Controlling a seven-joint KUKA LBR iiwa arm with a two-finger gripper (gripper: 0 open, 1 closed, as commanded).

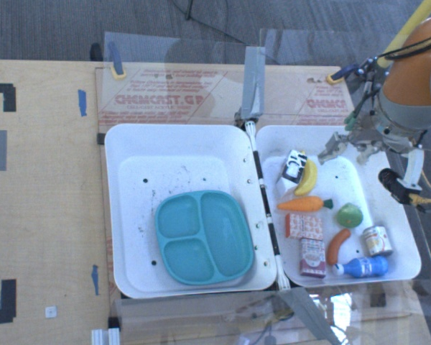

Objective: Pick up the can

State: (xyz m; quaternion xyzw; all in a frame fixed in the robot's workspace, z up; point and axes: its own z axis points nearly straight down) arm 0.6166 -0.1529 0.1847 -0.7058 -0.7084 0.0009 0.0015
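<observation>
The arm point(409, 85) reaches in from the right over the far edge of the right bin point(411, 264), its tool point(350, 146) hanging above the bin's upper right corner with its fingers spread apart and nothing between them. The can point(376, 241) lies well apart from the tool, near the bin's right wall toward the near side, just above a blue bottle point(363, 267) and right of a sausage point(337, 246). A green ball point(350, 215) sits just up and left of the can. Further left lie a carrot point(304, 205), a banana point(307, 178) against a black-and-white carton point(293, 167), and two red boxes point(305, 226). In the left bin point(129, 157) rests a teal divided plate point(202, 237). Both bins stand on the desk point(36, 214).
</observation>
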